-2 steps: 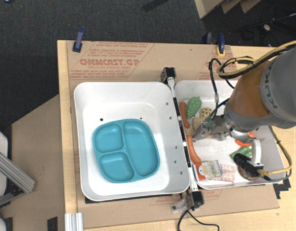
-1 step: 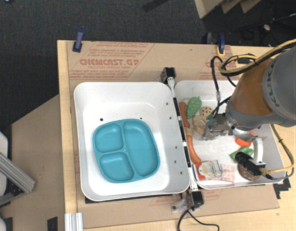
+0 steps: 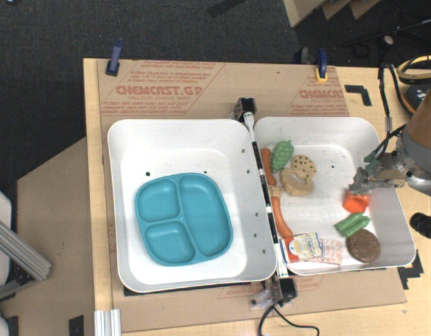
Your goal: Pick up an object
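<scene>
Carton (image 3: 315, 248) lies at right bin's (image 3: 394, 219) front edge. Pincer (image 3: 360, 190) just above orange piece (image 3: 355, 202); grip state unclear.

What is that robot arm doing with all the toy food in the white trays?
The grey robot arm reaches in from the right, and its gripper is down in the right white bin, just above a small orange toy piece. Nothing looks lifted yet. A green toy pod and a round brown disc lie close by. The left white bin holds a teal divided plastic plate.
</scene>
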